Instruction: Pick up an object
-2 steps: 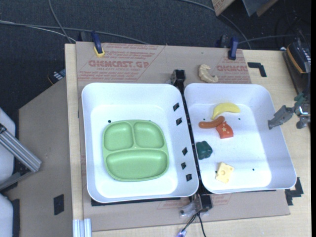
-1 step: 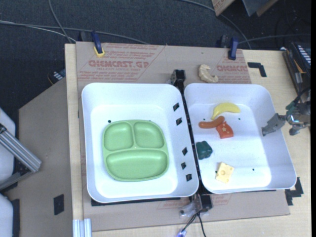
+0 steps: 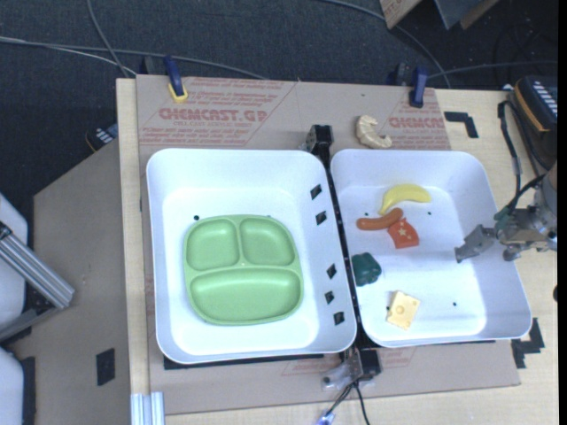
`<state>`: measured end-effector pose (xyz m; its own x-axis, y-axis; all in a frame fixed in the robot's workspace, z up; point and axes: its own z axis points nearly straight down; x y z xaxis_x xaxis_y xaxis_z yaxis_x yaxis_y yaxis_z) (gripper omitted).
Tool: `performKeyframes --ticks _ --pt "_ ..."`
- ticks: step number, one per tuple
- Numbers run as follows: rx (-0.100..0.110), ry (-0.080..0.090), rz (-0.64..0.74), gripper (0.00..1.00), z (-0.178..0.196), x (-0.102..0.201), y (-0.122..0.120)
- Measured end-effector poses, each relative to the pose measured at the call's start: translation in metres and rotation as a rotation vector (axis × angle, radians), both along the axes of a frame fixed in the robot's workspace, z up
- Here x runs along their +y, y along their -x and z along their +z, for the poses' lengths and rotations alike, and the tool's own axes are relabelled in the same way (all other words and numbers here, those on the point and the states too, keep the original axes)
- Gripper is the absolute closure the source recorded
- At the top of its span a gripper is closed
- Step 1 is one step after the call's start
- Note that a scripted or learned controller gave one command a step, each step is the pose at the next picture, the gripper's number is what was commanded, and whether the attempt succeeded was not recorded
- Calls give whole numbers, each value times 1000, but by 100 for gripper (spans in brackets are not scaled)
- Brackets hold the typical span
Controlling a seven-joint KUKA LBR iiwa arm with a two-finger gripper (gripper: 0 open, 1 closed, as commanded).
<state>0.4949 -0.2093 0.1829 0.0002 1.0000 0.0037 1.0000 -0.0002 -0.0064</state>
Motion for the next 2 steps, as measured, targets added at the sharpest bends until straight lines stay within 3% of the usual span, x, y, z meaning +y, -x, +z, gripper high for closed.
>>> performKeyframes --ticks 1,2 --pt "1 0 0 0 -63 -1 3" --pt "-7 3 0 100 -48 -2 1"
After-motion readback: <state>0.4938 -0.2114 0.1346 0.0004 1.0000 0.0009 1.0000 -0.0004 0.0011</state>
